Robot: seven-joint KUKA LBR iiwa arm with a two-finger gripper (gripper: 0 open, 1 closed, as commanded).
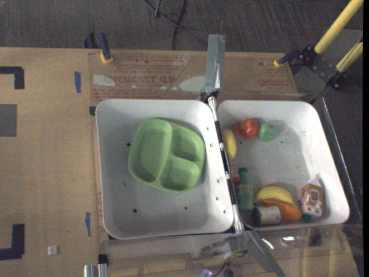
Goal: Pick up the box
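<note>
The box [312, 197] is a small white and orange carton. It lies tilted in the near right corner of the right bin [300, 120], close against the bin's right wall. An orange piece [289, 212] and a yellow banana [275, 193] lie just to its left, almost touching it.
The right bin also holds a grey can [266, 214], a green bottle [245, 189], a yellow fruit [229, 143], a red tomato [249, 128] and a green apple [267, 133]. A green divided plate [168, 154] lies in the left bin [115, 126]. Yellow clamps [340, 22] stand at the back right.
</note>
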